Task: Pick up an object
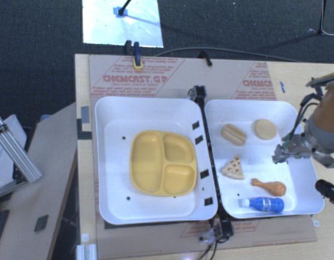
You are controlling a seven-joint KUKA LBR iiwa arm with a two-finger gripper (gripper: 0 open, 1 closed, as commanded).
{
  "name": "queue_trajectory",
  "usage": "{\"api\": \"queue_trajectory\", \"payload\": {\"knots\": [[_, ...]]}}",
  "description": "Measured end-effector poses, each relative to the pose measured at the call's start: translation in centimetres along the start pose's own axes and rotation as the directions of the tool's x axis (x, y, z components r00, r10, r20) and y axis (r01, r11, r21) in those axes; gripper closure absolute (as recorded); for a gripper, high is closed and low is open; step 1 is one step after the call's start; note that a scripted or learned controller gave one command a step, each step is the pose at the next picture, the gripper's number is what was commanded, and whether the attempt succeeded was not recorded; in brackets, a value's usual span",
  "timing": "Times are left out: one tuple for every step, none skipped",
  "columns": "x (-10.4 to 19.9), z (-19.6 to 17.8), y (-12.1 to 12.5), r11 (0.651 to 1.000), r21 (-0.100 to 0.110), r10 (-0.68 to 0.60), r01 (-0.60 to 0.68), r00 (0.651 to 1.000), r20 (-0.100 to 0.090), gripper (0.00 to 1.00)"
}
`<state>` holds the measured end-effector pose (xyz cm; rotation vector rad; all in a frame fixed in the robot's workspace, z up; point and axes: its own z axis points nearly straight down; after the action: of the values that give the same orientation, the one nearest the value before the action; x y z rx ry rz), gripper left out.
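The right bin (296,112) holds several toy foods: a tan bread roll (234,134), a round beige cookie (265,129), a pizza slice (233,168), a chicken drumstick (269,186) and a blue bottle (262,203) lying on its side near the front wall. The gripper (279,156) comes in from the right edge, low over the right part of this bin. It is right of the pizza slice and above the drumstick in the view, touching none of the foods that I can see.
The left bin (110,112) carries a yellow divided plate (163,162). A black divider with clips (205,156) runs between the bins. The grey arm (323,124) covers the right bin's right wall. A blue-and-yellow clamp (137,56) stands at the bench's back.
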<state>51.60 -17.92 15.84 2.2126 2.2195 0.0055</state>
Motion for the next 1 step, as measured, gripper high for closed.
{"api": "queue_trajectory", "payload": {"knots": [[0.17, -4.36, 0.12, 1.0, 0.001, -0.001, 0.001, 1.0, -0.001, 1.0]]}}
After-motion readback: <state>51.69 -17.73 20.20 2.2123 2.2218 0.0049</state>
